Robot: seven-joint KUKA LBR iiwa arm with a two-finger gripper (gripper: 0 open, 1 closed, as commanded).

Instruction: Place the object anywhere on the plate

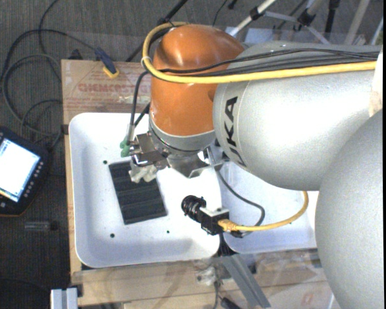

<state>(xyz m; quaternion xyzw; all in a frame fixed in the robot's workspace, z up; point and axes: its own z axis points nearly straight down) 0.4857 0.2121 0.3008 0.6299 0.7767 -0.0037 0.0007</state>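
A dark, ribbed rectangular plate [140,199] lies flat in the left white bin [89,172], slightly left of the bin's middle. My gripper [142,167] hangs below the orange wrist band [189,76], right over the plate's far edge. A small pale lump [141,175] shows just under the gripper at that edge. Whether it is the object or part of the gripper, and whether it rests on the plate, is unclear. A small green piece [124,149] sticks out at the gripper's left side.
The big grey arm [296,108] covers most of the right bin [276,234]. A black plug on a yellow cable [202,212] hangs over the left bin's right side. Cardboard [102,85] lies behind the bins, and a tablet [11,170] sits off the bench at left.
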